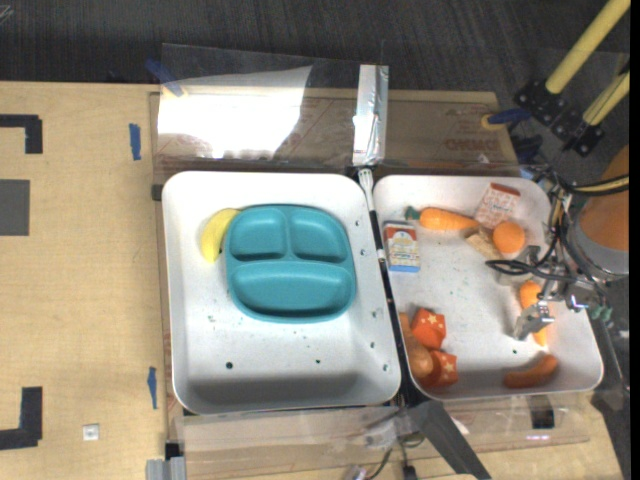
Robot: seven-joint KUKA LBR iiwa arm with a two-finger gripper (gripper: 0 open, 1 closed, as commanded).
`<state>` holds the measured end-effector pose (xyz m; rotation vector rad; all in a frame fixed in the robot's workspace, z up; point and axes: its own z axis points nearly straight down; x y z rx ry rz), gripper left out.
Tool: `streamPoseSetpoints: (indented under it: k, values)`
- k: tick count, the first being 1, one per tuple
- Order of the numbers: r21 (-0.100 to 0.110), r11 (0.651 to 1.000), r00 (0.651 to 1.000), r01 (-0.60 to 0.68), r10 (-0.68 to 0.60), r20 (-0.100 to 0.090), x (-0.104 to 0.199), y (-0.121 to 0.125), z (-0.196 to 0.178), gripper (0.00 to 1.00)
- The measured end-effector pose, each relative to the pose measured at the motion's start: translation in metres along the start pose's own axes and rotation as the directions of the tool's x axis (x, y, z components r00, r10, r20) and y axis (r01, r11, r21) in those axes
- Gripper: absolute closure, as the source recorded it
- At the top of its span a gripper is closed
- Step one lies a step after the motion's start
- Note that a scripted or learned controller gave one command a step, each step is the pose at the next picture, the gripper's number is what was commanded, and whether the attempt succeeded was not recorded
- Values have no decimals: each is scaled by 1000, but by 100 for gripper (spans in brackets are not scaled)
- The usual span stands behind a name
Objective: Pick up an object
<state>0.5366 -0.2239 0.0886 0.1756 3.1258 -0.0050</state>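
The right bin [470, 293] holds several toy foods. A carrot [445, 220] lies at its back, with an orange ball [509, 237] and a pale packet [497, 204] to the right. A small carton [402, 248] lies by the left wall. Two red pieces [428, 328] [441, 366] sit at the front left, and a brown sausage [530, 371] at the front right. My gripper [533, 320] hangs low at the bin's right side, right over a small orange piece [528, 294] that it partly hides. I see nothing clearly held.
The left bin [190, 368] bears a teal divided plate [290, 260] with a yellow banana [212, 233] at its left edge. A clear sheet and a taped strip [370, 118] lie behind the bins. Cables and yellow bars [590, 43] crowd the right side.
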Motion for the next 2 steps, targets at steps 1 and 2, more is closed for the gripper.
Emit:
streamPoseSetpoints:
  k: [1, 2]
  values:
    - [0, 1000, 1000, 1, -1, 0, 5, 0, 0, 0]
    - [3, 1000, 1000, 2, -2, 15, 1, 0, -14, 100]
